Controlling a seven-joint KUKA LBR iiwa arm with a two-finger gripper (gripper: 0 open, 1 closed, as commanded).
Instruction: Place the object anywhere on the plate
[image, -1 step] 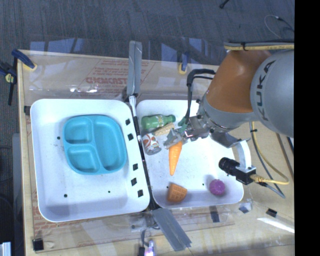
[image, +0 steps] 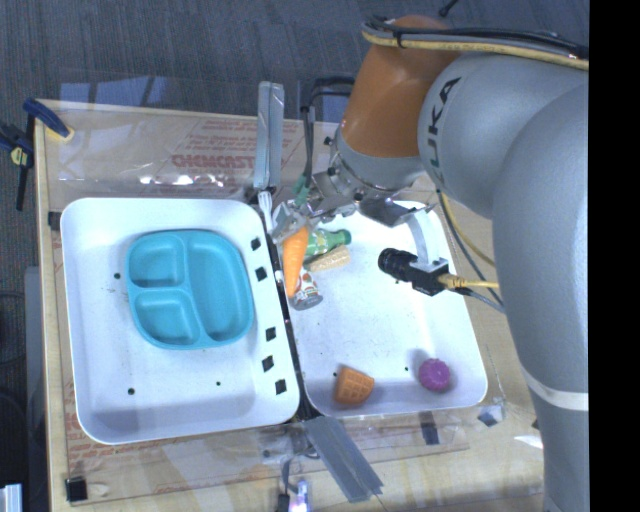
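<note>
While the arm leans in from the right, the camera view shows:
Plate: the blue plate (image: 188, 288) sits bare in the left bin (image: 90, 400).
Carrot: the carrot (image: 293, 256) lies in the right bin (image: 390, 315), by the middle wall.
Gripper: the gripper (image: 305, 208) hangs just above the carrot.
Left: grab, carry, drop.

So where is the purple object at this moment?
The purple object lies in the right bin, near its front right corner, with the small orange piece to its left. It is far from the blue plate in the left bin.
</note>
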